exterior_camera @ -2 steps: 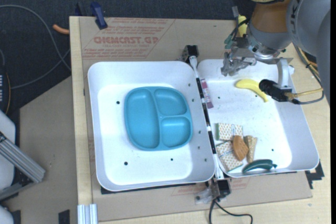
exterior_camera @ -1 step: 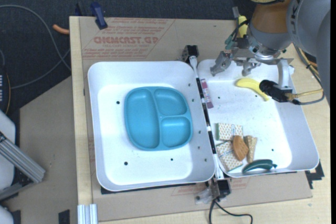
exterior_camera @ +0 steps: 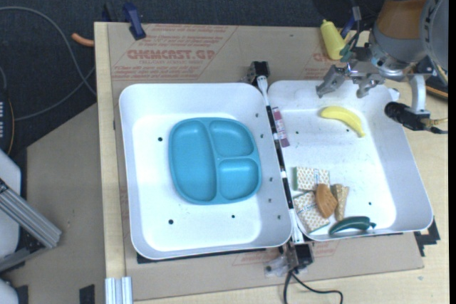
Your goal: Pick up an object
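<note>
The gripper [exterior_camera: 347, 82] hangs over the far edge of the right bin [exterior_camera: 399, 153], its 2 fingers spread apart with nothing between them; one fingertip [exterior_camera: 326, 87] points toward the left, the other [exterior_camera: 365, 87] sits closer to the arm. The arm [exterior_camera: 410, 7] comes in from the upper right, grey with an orange band above the wrist. Just below the gripper, apart from it, a yellow banana [exterior_camera: 343, 118] lies on the floor of the right bin, curving down toward the right. Nearer the front of that bin, a patterned cloth [exterior_camera: 308, 189] lies against the left wall with a brown piece [exterior_camera: 325, 200] on top of it, and a green ring-shaped item [exterior_camera: 351, 226] rests beside the front rim. The left bin [exterior_camera: 142, 153] holds a blue divided plate [exterior_camera: 214, 159] with 3 compartments, lying flat near its middle. A yellow object [exterior_camera: 330, 39] stands on the board behind the right bin, near the gripper.
</note>
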Controlling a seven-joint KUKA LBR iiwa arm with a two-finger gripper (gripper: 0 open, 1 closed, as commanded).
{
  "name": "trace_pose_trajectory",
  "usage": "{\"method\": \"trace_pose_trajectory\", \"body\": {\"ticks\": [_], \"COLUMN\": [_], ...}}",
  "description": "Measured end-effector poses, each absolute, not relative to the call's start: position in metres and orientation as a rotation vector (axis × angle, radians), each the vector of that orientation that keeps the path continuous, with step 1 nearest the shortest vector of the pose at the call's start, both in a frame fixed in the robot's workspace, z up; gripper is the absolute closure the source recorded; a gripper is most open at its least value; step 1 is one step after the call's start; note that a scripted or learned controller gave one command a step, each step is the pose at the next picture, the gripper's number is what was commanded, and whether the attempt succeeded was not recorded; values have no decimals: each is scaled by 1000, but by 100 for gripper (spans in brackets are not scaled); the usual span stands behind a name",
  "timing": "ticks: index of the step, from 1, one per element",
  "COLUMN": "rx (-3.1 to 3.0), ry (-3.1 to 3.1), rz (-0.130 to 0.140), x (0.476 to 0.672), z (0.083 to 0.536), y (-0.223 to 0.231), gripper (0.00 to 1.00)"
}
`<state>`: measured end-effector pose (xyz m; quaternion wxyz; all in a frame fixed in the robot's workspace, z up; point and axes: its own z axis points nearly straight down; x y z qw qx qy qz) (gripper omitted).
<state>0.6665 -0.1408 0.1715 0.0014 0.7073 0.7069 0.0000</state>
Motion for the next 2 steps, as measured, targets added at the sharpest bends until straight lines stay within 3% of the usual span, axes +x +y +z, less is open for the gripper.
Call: {"method": "trace_pose_trajectory", "body": {"ticks": [1,2], "rx": [2224,2220], "ry": [2222,2219], "rz": [-3,0], "x": [666,667], "z": [93,105], "y": [-174,-174], "gripper": [0,100]}}
